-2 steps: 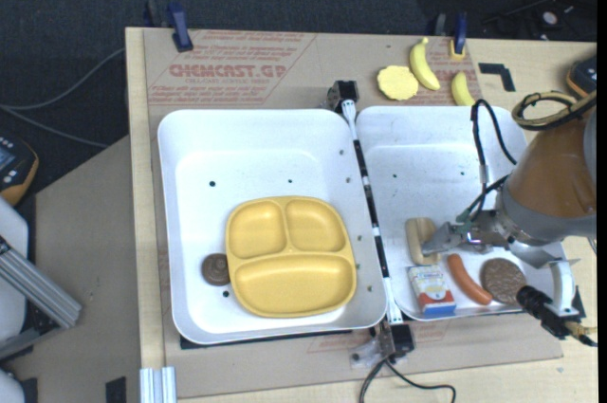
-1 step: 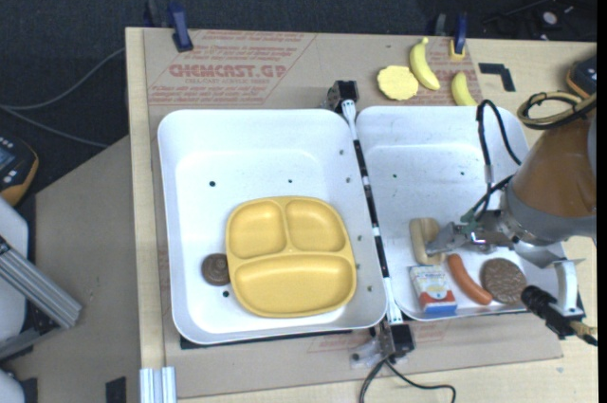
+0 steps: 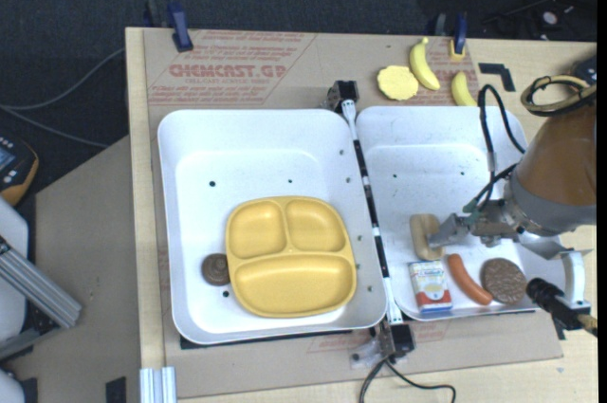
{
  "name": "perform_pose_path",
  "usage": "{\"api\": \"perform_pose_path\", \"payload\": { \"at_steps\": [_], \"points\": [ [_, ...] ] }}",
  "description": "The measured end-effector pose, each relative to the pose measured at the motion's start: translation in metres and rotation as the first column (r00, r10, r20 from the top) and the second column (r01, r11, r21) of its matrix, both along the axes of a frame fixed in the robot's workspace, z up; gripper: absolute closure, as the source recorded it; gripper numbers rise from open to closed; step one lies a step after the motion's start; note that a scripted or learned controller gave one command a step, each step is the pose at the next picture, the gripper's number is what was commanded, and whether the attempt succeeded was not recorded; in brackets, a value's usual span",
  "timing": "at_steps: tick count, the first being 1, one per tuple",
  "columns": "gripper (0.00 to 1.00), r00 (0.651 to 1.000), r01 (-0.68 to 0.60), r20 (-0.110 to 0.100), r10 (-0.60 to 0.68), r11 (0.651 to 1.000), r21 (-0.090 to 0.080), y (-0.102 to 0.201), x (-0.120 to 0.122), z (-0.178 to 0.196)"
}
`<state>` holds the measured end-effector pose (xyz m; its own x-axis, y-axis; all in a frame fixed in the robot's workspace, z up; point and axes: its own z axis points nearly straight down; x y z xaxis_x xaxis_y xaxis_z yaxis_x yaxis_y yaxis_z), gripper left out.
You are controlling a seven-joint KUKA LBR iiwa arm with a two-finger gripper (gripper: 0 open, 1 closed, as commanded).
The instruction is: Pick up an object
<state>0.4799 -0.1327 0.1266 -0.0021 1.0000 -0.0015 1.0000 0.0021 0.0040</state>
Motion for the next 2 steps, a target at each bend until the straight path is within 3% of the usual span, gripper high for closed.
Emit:
{"api": "perform_pose_path", "payload": {
  "at_steps": [1, 2],
  "points": [
    [0.0, 1.0, 0.0, -0.009, 0.0, 1.0, 0.004, 0.025, -0.002, -0.045],
    [1.0, 1.0, 0.002, -0.003, -0.002, 1.0, 0.0, 0.023, -0.001, -0.032]
  ]
}}
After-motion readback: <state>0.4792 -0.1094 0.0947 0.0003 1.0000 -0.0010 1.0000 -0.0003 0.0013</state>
